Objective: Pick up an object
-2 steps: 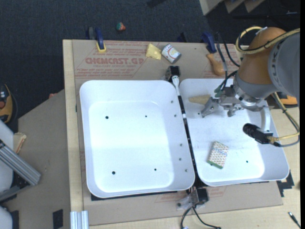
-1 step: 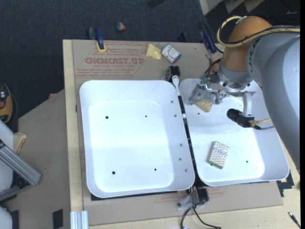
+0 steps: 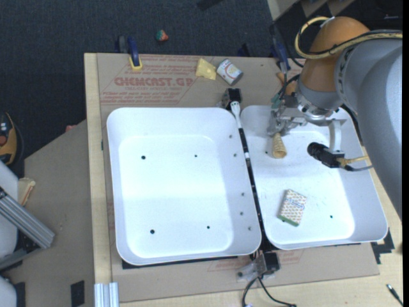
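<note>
White right bin holds all the action; left bin lies well off to jaws' side. Grey arm reaches in, gripper low over right bin's far end. Jaw state: cannot tell. Patterned packet lies well apart from jaws, toward near rim. Tan cone sits just beneath jaws; contact unclear. Nothing visibly lifted; grasp and lift judged left to do.

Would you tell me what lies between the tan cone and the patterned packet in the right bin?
Nothing: the camera view shows the right bin bare between the tan cone and the patterned packet.
</note>
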